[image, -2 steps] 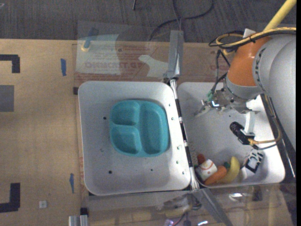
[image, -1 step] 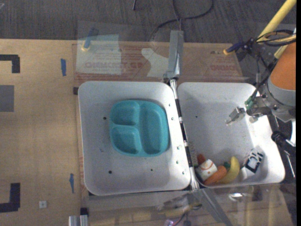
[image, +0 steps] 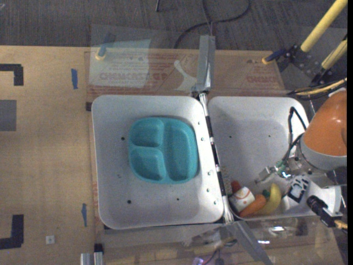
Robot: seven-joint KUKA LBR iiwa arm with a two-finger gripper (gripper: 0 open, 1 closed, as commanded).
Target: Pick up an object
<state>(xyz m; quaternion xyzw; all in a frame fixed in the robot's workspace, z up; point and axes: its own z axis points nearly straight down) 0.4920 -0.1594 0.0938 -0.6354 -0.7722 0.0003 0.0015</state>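
The claw (image: 274, 174), its grip state impossible to tell, hangs just above a cluster of toy food, with the banana (image: 273, 199) directly below it, the carrot (image: 254, 206) lower left.

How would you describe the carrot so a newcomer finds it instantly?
Look at the right bin, down in its near corner beside the divider. A small cluster of toy food lies there; the carrot is the orange tapered piece between a round white item and a yellow banana.
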